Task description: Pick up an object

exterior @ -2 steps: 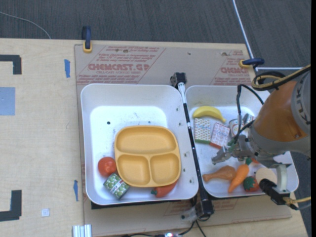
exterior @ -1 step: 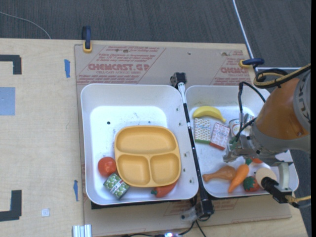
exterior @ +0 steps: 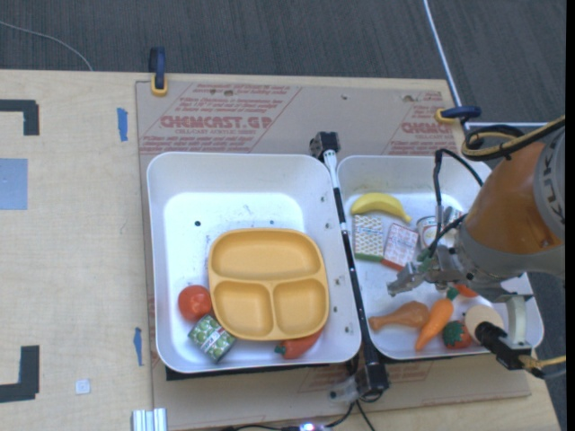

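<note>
From above, the gripper (exterior: 409, 281) hangs low in the right bin (exterior: 395, 171), its fingers apart and gripping nothing. At 6 o'clock, just beside it, lies a toy chicken drumstick (exterior: 402, 316); a toy carrot (exterior: 435, 321) sits at 4 o'clock, a banana (exterior: 378, 206) at 11. The left bin (exterior: 171, 241) carries a yellow divided plate (exterior: 268, 283), a tomato (exterior: 193, 303) at its 8 o'clock.

Landmark: yellow three-compartment plastic tray (exterior: 267, 282) in left white bin (exterior: 171, 187).
Red tomato (exterior: 193, 302): touching tray's left edge.
Green packet (exterior: 210, 338): at tray's lower-left corner.
Gripper (exterior: 404, 283): right of tray, over right white bin (exterior: 377, 171), just above orange chicken drumstick (exterior: 402, 317).
Yellow banana (exterior: 379, 206): upper right of tray.
</note>
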